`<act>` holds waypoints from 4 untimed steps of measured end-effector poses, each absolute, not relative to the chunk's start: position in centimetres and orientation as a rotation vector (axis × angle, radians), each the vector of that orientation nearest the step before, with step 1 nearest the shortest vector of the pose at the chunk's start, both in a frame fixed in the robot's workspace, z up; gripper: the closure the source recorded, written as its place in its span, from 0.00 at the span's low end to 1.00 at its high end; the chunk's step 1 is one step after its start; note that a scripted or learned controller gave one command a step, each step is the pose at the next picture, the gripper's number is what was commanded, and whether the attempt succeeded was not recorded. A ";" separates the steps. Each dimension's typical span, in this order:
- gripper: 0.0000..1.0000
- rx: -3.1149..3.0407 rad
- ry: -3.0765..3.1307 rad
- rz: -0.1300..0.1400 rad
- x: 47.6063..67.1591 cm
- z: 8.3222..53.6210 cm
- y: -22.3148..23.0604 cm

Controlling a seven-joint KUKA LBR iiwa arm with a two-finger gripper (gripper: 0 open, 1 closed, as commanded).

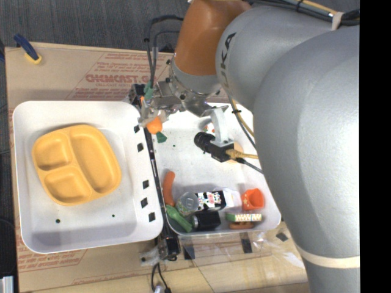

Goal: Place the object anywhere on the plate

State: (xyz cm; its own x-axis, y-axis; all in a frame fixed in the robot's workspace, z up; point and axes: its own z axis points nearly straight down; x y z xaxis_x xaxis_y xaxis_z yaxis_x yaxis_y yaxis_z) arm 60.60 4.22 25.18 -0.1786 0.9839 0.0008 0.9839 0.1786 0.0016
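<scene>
Cardboard sheeting (67, 66) printed in red covers the bench under my two white bins, with a blue clip (27, 49) at its far left corner. Nearest me, along the right bin's (183, 142) front wall, I see a pile: a black-and-white milk carton (214, 199), an orange cup (253, 198), a green item (177, 217), a striped piece (244, 217) and an orange carrot-like stick (168, 180). In the left bin (73, 234) sits the yellow sectioned plate (76, 162), bare. Further back, the gripper (153, 116) hangs over the divider between the bins, and a small orange-and-green object (155, 127), maybe a toy carrot, sits right at its tip. I judge it pinched there, but I cannot tell for sure, since the fingers blur into the wrist hardware. If the hold is only on an edge, the piece could slip while crossing to the plate and fall onto the divider or bin floor. The arm's grey bulk (305, 133) hides the right bin's far right side, and a black part with a yellow cable (215, 145) is hard to identify.
</scene>
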 end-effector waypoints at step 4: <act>0.00 1.150 2.927 -0.003 55.3 19.1 -3.0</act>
